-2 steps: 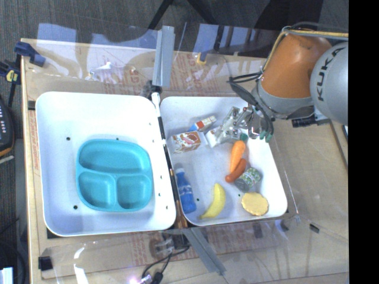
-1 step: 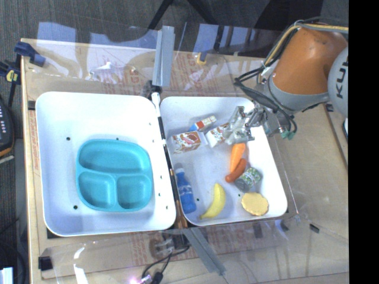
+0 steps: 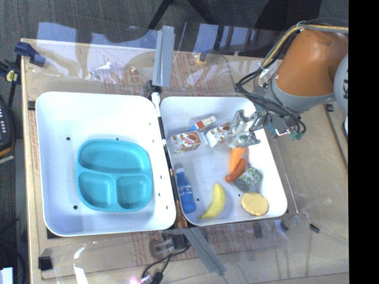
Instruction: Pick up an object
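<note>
White plastic bins sit side by side on my bench, and I see the arm (image 3: 308, 61), grey with its orange band, reaching in from three o'clock over the right bin (image 3: 278, 176). Its gripper (image 3: 244, 129) hangs low at about one o'clock in that bin, just beside a small printed carton (image 3: 218, 135) and above the top of a carrot (image 3: 236, 163); metal and cabling crowd the tip, so I cannot tell how the tool is set or whether it has anything. At the bin's centre-left, around ten o'clock, lies a second carton with a red print (image 3: 185, 141), and a small red, white and blue packet (image 3: 203, 123) sits just past it toward twelve. The carrot runs slantwise through the middle toward four o'clock, its lower end touching a small greenish can (image 3: 250, 178). Near five o'clock rests a round yellow biscuit-like disc (image 3: 254, 204). A banana (image 3: 215, 202) curves along the six o'clock edge, and a blue bottle with a white cap (image 3: 184, 190) lies along the wall at eight o'clock. Over in the left bin (image 3: 53, 117), a turquoise divided tray (image 3: 114, 174) with three compartments lies slightly toward five o'clock of centre.
</note>
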You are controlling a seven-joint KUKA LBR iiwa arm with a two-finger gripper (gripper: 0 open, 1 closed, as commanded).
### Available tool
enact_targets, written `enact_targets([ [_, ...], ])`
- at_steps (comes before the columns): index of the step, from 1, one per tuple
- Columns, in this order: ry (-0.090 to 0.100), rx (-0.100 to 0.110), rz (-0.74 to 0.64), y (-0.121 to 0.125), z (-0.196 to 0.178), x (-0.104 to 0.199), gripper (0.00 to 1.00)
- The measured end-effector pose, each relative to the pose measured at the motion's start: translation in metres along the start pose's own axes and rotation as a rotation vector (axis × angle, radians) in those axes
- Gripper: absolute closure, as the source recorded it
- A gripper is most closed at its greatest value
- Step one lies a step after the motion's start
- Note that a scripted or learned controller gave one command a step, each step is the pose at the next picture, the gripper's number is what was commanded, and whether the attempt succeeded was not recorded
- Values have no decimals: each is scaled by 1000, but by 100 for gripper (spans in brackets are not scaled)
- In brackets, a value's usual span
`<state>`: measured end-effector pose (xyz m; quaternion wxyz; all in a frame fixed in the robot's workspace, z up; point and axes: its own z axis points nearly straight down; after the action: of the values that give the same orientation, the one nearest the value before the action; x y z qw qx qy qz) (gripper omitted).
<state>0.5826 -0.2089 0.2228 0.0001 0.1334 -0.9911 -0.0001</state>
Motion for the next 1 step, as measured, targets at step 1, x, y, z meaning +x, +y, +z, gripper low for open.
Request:
enact_targets([
  [1, 3, -3, -288, 11, 9, 39, 100],
])
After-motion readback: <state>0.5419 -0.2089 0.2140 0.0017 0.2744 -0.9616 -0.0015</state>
